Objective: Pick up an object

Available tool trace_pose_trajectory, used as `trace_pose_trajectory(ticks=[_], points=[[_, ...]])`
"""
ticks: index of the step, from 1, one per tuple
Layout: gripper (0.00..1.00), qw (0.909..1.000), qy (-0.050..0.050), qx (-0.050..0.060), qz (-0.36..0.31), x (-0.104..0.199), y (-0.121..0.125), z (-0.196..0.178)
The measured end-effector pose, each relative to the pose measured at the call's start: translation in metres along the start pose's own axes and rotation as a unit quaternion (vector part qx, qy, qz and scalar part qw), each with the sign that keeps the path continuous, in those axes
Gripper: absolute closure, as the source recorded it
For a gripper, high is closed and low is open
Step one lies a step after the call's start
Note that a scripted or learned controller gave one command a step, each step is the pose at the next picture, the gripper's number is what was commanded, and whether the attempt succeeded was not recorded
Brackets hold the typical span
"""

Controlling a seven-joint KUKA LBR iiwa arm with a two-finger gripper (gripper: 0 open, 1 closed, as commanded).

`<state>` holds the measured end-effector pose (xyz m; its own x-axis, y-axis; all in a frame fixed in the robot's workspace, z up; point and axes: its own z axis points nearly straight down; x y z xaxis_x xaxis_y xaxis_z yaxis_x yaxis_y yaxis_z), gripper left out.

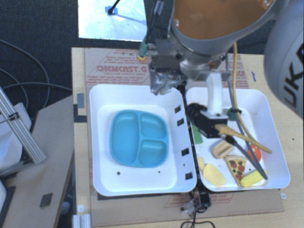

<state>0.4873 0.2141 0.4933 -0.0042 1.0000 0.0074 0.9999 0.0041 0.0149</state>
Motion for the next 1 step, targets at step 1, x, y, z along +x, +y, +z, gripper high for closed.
trace_pose_trajectory(ticks=[1], points=[[1.00, 1.0000, -0.004, 0.006, 0.003, -0.0173, 0.0685, 0.0188]])
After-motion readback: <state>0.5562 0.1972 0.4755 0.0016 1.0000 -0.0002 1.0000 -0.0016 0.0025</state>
